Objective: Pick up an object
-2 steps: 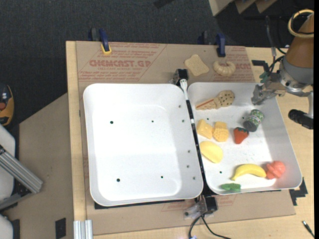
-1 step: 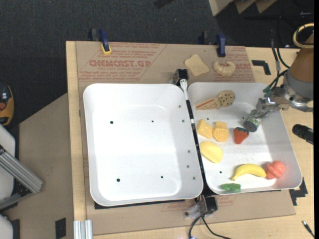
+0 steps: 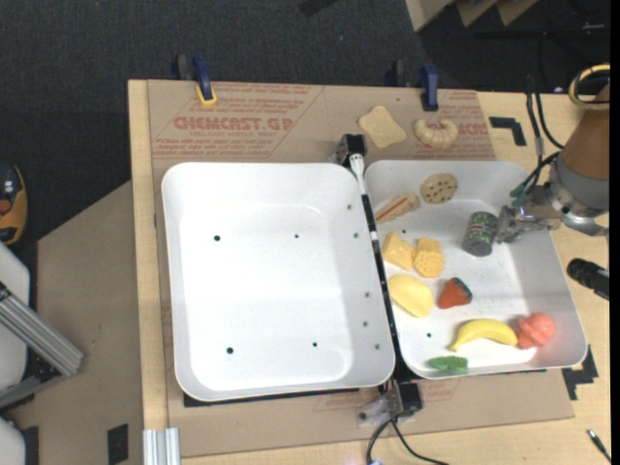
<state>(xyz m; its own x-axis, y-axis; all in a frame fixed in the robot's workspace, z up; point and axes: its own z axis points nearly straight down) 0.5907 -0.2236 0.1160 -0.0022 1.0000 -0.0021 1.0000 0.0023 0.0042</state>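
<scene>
Two white bins (image 3: pixel 184 260), one banana (image 3: pixel 483 333), one strawberry (image 3: pixel 454 293), one cookie (image 3: pixel 438 188).

"CHEMCAST GP" in red, on the brown board (image 3: pixel 242 124)

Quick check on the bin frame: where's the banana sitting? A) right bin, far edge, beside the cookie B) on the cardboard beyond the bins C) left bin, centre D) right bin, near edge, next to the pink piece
D: the banana lies low in the right bin, toward the near edge, with the pink piece just to its right; the cookie is up at the far edge.
</scene>
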